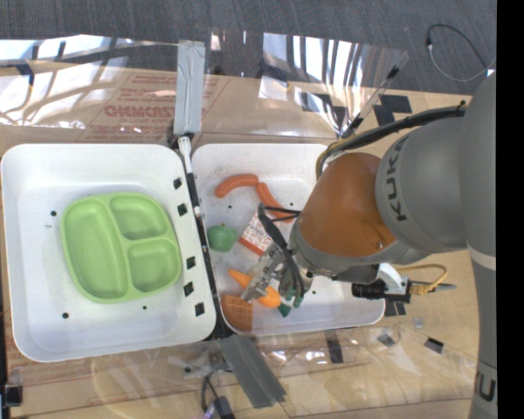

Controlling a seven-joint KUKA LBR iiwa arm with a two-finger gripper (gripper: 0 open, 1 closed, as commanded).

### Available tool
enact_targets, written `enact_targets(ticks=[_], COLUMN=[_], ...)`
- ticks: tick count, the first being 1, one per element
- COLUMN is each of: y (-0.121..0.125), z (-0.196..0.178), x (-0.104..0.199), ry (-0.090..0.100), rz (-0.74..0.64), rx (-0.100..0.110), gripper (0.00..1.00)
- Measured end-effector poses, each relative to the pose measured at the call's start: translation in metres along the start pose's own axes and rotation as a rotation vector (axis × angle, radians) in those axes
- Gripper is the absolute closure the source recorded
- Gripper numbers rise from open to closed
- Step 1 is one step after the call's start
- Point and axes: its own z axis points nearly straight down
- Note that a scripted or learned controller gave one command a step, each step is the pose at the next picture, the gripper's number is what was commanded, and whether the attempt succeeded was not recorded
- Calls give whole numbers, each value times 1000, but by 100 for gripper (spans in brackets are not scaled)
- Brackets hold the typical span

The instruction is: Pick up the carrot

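One tool hangs low over the right bin, near that bin's front edge, at the end of your grey and orange arm. You cannot tell from this slanted overhead view whether it is wide, narrow or holding anything. Just beside its tip lies the carrot, a small orange piece close to the front left corner of the right bin, with an orange mesh-like item touching it toward the front wall. Farther back sit a green ball, a printed packet and a curved orange sausage shape. A green divided plate rests in the left bin. To grip well, centre over the carrot alone, clear of its orange neighbour, then close and lift straight up.
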Motion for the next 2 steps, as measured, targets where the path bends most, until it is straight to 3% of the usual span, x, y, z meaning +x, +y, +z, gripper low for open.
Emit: enact_targets(ticks=[1,2], y=[15,70], z=[-124,-121], x=[-10,-21], ry=[5,9], rz=[220,622], rx=[2,7], gripper=[100,100])
